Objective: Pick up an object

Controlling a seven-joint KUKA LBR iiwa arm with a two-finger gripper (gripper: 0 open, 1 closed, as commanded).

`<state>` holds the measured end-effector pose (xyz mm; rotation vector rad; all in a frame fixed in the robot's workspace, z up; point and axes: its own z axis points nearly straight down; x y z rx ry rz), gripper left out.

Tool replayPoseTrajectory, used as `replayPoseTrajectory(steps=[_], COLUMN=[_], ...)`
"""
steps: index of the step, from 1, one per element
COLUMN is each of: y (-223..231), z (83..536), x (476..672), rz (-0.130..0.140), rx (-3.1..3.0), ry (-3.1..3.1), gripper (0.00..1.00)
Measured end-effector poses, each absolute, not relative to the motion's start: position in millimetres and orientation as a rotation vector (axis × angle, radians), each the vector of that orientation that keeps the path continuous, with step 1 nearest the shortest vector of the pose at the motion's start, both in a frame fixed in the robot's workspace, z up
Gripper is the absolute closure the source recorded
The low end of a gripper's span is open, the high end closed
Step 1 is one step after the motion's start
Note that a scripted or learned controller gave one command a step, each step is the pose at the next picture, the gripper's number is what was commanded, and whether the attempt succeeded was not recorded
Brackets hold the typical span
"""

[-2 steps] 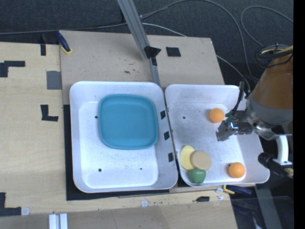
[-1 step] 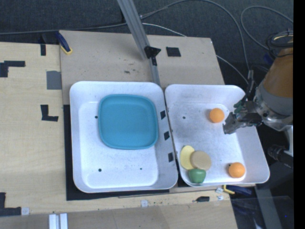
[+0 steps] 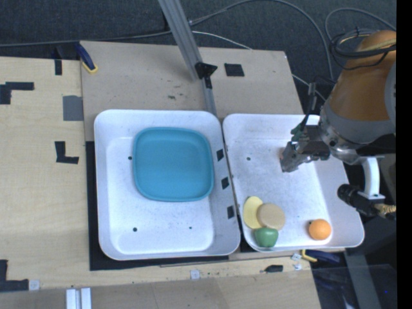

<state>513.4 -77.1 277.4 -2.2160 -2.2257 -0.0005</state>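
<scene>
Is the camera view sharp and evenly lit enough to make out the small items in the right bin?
Camera view: soft, even light, no harsh glare on the shallow white right bin; small round orange ball reads clearly; green, tan and yellow pieces overlap, edges slightly soft; dark two-finger gripper is mildly blurred, and it casts a faint shadow.

**Bench and what sits on it**

I see a tan wooden bench (image 3: 38,172) with black tape marks scattered over it. Two shallow white bins lie side by side on it, touching at their inner edges: the left bin (image 3: 109,192) and the right bin (image 3: 257,134). A dark mat (image 3: 91,205) shows under the left bin's edge.
</scene>
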Motion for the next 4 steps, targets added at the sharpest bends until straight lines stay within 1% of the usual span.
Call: replayPoseTrajectory(steps=[2, 3, 4], y=[11.8, 61.2, 98.3], z=[274.3, 269.0, 254.3], x=[565.3, 577.7, 593.4], rz=[0.001, 0.001, 0.002], rx=[-2.217, -2.216, -2.217], ry=[-2.225, -2.225, -2.224], gripper=[1.00, 1.00, 1.00])
